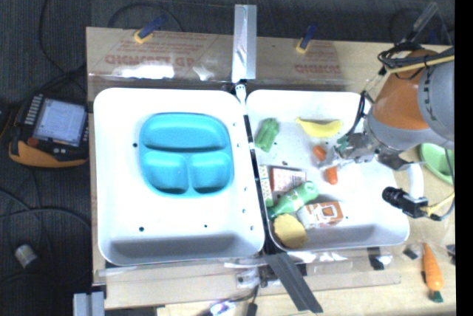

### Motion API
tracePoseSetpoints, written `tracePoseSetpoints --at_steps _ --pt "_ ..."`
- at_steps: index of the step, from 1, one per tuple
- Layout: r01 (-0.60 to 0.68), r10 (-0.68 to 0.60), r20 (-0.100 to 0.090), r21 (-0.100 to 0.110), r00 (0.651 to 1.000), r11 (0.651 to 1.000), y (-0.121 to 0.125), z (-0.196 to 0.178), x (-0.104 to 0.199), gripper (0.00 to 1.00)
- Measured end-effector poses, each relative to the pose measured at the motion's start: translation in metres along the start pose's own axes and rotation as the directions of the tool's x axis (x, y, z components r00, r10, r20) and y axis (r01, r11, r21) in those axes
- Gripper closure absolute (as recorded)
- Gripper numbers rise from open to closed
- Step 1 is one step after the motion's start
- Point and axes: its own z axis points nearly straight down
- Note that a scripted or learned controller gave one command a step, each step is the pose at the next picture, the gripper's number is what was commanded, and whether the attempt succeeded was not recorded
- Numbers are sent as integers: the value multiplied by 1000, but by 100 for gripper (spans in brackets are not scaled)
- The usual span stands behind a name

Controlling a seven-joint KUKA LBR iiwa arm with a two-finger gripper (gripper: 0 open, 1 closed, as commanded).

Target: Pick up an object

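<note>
End effector point(346, 148) sits low inside the right bin point(369, 229), near its right wall, at the end of the grey arm point(436, 104) with the orange band. Cannot tell whether it is released or clenched; nothing is visibly between its tips.

Relative to the end effector:
- Yellow banana point(319, 127): just up and to the left, near.
- Small orange-red piece point(318, 153): just beside it on the left.
- Second orange-red piece point(332, 175): just below, close.
- Green pepper-like item point(265, 134): farther left, by the bin's left wall.
- Small printed box point(286, 179): down and left.
- Green bottle-shaped toy point(295, 198): below the box, tilted.
- Orange-and-white packet point(322, 213): down, slightly left.
- Yellow rounded fruit point(289, 230): farthest down-left, at the bin's near corner, touching the green toy.

Left bin point(118, 181): well to the left; holds a blue three-compartment tray point(186, 152).

On the tabletop point(355, 52), outside the bins: an orange carrot-shaped toy point(432, 272), down and right.
</note>
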Motion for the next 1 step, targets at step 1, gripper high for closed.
tracePoseSetpoints --at_steps 1 --pt "-171 171 5 13 985 985 69 -97 7 100"
